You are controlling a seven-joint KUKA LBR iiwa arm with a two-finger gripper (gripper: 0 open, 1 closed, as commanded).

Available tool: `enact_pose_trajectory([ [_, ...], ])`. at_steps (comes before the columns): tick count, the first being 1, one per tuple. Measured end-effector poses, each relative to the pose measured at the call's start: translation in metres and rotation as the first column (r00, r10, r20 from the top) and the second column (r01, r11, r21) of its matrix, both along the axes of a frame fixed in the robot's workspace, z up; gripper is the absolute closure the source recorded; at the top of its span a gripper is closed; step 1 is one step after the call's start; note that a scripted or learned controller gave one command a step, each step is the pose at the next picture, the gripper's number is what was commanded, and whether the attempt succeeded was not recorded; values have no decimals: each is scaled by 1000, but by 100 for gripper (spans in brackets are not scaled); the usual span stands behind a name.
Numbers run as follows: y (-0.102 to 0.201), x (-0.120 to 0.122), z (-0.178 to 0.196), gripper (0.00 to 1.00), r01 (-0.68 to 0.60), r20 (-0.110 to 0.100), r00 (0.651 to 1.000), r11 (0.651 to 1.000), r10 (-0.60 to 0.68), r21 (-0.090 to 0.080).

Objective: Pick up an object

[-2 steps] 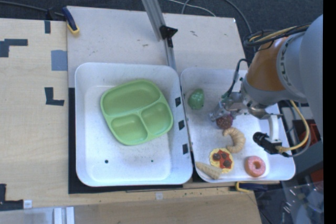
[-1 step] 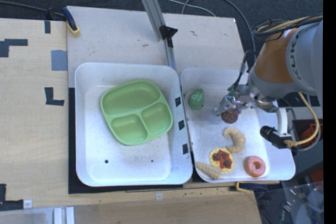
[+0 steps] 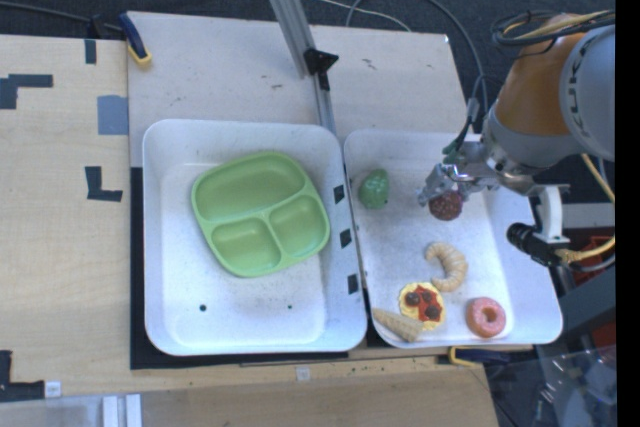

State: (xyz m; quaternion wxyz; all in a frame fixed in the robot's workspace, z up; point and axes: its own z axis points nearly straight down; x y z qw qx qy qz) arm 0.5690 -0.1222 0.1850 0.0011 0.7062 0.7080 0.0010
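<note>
Hand at right-centre of frame, directly over dark red object in right bin; finger state cannot be told.

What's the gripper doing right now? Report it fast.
Gripper: low in the right bin, right above a dark red item; open or shut, and any hold on that item, cannot be told.

gripper — over right bin | dark red object just below | green tray — left bin
</note>
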Motion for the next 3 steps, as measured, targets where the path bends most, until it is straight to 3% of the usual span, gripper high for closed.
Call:
enact_pose_trajectory([
  [1, -3, -7, 59, 100, 1, 2, 1000, 1000, -1, -1],
  [3, 106, -24, 55, 100, -6, -5, 1000, 1000, 6, 3],
])
